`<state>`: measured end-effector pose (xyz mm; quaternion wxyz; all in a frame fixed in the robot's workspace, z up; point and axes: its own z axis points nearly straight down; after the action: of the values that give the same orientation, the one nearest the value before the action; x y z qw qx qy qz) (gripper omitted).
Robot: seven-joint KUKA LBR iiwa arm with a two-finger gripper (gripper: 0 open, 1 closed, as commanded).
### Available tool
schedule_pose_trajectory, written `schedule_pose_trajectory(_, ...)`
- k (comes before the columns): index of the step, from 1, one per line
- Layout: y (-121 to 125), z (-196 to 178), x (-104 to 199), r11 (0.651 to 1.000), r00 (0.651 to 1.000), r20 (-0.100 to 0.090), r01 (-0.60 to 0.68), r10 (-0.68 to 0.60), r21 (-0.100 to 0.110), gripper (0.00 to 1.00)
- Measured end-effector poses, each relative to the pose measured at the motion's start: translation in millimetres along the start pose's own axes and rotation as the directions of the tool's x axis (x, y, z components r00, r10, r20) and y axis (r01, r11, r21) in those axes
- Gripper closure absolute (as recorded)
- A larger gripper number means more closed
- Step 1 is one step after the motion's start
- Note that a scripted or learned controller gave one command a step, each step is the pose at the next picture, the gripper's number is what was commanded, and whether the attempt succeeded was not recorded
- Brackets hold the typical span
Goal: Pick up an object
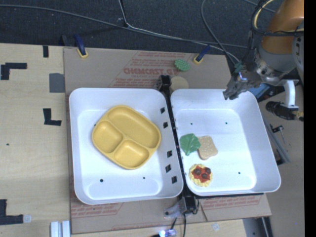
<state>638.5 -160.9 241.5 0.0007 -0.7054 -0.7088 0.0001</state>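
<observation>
Where the arm reaches in from the right, we find the gripper (232, 94) poised above the far right corner of the right bin (247, 107), with nothing between its fingers; we cannot tell whether they are spread or closed. An orange band (286, 19) sits on the arm above the wrist.

We locate the candidate objects in the near left part of the right bin. A green leaf-shaped piece (189, 143) lies just beside a tan toast-shaped piece (208, 147), and the two touch. A small round pizza-like piece (200, 175) with red and dark toppings lies nearer the front edge, slightly apart from them.

We see a yellow divided tray (126, 136) with three compartments resting at a slant in the left bin (84, 132).

Both bins sit on a cardboard sheet (118, 68) laid on the worktop (24, 132). Red printed lettering crosses the cardboard behind the bins, but we cannot read it. A small green piece (181, 64) lies on the cardboard behind the bins. Two blue-and-yellow clamps (80, 48) hold the sheet's far edge.
</observation>
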Motion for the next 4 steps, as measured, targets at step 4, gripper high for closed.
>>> schedule_pose_trajectory(4,-82,23,208,1.0,1.0,0.0,0.0,0.0,0.003,1.0)
